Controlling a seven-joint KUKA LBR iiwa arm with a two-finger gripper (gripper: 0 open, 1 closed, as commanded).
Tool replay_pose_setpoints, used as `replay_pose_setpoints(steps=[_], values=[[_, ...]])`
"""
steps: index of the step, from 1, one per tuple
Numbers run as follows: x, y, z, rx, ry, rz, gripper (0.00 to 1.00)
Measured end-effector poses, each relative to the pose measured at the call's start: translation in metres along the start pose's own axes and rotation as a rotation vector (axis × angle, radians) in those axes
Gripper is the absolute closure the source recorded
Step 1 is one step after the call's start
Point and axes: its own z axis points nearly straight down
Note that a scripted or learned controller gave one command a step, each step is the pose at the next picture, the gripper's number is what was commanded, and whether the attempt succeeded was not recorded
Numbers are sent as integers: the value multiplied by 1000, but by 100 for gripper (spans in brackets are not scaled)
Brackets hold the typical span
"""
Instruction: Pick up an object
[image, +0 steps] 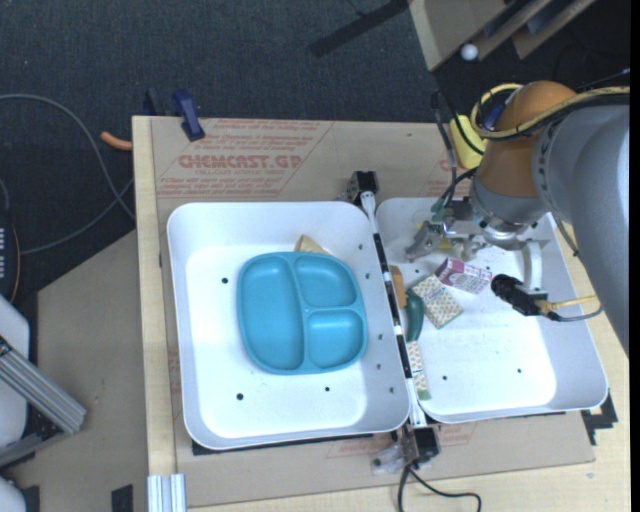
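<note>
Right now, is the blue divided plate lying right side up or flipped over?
Right side up. The blue divided plate lies flat in the left bin with its three hollow compartments facing up, raised rim around them.

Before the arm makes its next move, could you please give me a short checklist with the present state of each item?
1. Gripper is over the right bin: ok.
2. Fingers open or shut: cannot tell.
3. Something is held between the fingers: cannot tell.
4. Objects lie near the gripper: ok, a pink packet and a checkered packet sit just below it.
5. Blue divided plate lies flat in the left bin, away from the arm: ok.
</note>
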Motion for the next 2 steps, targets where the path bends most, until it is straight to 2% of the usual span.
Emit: replay_pose_setpoints(steps=[1,2], values=[[9,18,3,20,0,4,0],[10,3,0,4,1,0,0]])
